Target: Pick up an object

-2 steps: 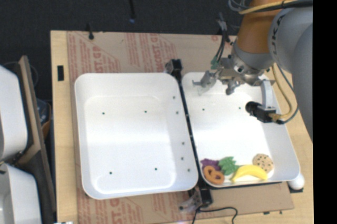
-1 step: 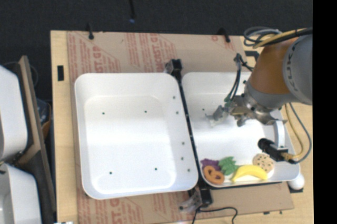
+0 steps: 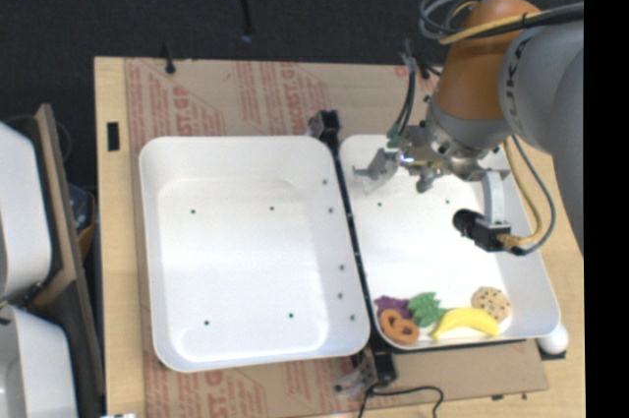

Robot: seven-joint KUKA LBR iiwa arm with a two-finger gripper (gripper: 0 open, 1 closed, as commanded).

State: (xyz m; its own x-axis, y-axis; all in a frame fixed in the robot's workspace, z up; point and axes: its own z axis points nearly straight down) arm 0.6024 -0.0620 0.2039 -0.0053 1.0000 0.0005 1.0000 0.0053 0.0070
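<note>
Over the right bin's [image 3: 531,293] far end my gripper [image 3: 398,172] hangs, whether spread or together I cannot tell; should travel to the near-edge toys, settle squarely above the banana [image 3: 464,323], then descend

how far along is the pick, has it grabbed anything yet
Nothing looks picked yet. The banana, cookie, green toy, grapes and pretzel all lie clustered at the near edge of the right bin. In hand: the gripper hangs over that bin's far end, apart from the cluster, with nothing seen in it. Left: reaching the items, closing on one and lifting it.
</note>
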